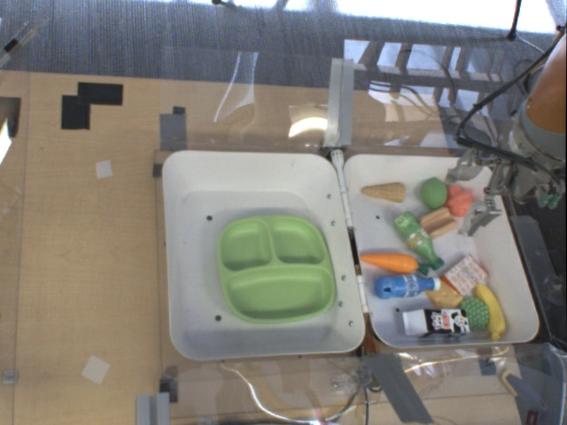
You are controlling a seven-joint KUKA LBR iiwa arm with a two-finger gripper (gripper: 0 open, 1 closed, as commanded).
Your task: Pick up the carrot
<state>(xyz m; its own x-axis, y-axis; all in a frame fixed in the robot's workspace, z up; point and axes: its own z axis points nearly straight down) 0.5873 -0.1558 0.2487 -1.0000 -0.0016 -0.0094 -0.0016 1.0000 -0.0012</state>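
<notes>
Hovering gripper at frame's right edge, fingers apart, nothing between them. Carrot lies lower left, touching the green bottle; I risk nudging that instead.

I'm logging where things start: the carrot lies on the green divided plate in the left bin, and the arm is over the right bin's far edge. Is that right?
Not quite. The camera view shows the carrot lying on the floor of the right bin, beside the blue bottle, not on the green divided plate in the left bin. The arm is indeed over the right bin's far edge.
</notes>
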